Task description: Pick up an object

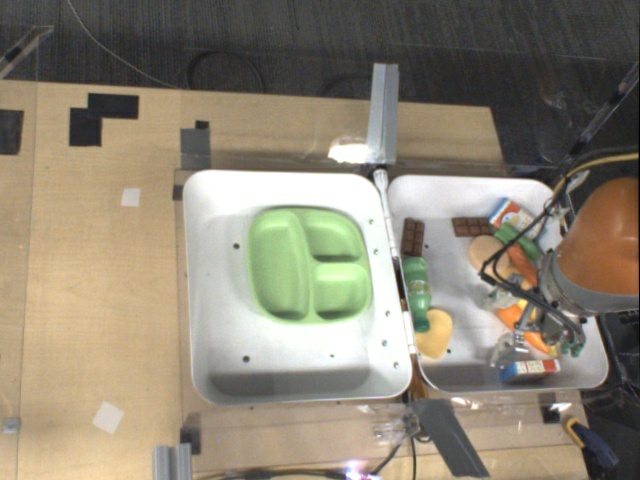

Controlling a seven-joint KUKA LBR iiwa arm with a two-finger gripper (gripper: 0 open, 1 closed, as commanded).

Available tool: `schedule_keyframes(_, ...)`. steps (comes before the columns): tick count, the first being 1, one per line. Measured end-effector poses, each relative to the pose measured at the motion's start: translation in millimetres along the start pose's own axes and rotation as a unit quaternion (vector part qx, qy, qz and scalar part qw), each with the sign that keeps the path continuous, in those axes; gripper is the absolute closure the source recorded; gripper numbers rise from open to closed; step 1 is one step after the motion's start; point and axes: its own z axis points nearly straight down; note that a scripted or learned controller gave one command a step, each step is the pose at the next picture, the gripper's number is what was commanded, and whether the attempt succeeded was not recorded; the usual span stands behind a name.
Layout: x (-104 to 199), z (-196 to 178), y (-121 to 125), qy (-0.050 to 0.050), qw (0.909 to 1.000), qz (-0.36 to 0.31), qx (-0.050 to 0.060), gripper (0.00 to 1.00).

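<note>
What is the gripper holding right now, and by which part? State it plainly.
It cannot be told. The gripper is low in the right bin among the small items, above an orange piece, but the wrist and cables hide its tip.

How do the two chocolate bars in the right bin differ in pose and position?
The bar by the divider lies lengthwise along the bin wall; the other bar lies crosswise, farther right. The first sits just above the green bottle; the second sits above a tan round piece. Both are brown, segmented and lie flat in the right bin.
</note>
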Motion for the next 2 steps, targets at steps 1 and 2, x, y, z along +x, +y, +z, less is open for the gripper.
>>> schedule_keyframes(1, -2.0, 6.9, 1.6, -0.002, 1.0, 0.005, -0.001, 0.0)
schedule_keyframes(2, 0.3, 6.4, 25.4, -0.007, 0.9997, -0.024, 0.001, 0.0)
